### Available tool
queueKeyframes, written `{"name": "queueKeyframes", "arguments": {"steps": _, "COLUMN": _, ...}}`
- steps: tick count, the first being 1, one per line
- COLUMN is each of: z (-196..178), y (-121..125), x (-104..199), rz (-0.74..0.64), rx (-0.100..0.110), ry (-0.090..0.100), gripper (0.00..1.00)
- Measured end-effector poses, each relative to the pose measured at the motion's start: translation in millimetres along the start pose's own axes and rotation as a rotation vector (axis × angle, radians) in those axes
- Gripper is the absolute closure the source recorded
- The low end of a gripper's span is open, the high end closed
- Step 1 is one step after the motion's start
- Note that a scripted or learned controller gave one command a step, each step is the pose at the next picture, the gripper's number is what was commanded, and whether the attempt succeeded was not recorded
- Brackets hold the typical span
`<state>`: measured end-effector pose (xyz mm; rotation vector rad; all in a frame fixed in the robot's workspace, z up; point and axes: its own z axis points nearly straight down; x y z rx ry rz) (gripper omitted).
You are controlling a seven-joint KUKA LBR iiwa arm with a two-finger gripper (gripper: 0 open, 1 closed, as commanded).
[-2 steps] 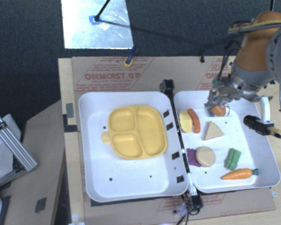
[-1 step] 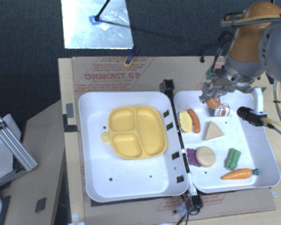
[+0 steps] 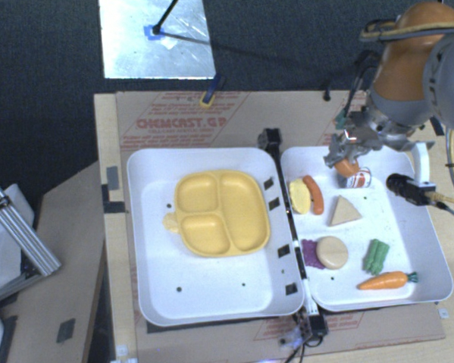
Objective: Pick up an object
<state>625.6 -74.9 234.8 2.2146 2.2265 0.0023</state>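
The arm is reaching in from the right and the gripper is hanging low over the far part of the right bin. A small orange piece is sitting right at its tip, beside a white-and-red bit, but I cannot tell from here whether that piece is actually being pinched or merely lying under the hand, nor how the hand is set. To my eye the grasp itself is the step in hand, with the lift not yet made. The next move is calling for a firm close on that piece and a straight rise clear of the bin wall.

The rest of the toys are lying loose in the same bin: a glossy sausage touching a yellow slice, a matte tan wedge, a round bun against a purple thing, a knobbly green piece, and a tapered carrot near the front. They look like smooth hard plastic, likely to slip. In the left bin a yellow divided tray is resting flat.
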Motion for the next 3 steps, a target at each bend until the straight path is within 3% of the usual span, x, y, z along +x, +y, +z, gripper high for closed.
{"name": "queueKeyframes", "arguments": {"steps": 1, "z": 8.7, "y": -8.0, "x": 6.9, "rz": 0.000, "rx": 0.000, "ry": -0.001, "gripper": 1.00}}
{"name": "queueKeyframes", "arguments": {"steps": 2, "z": 1.8, "y": 0.0, "x": -6.0, "rz": 0.004, "rx": -0.002, "ry": -0.001, "gripper": 1.00}}
{"name": "queueKeyframes", "arguments": {"steps": 3, "z": 2.0, "y": -3.1, "x": 5.8, "rz": 0.001, "rx": 0.000, "ry": -0.001, "gripper": 1.00}}
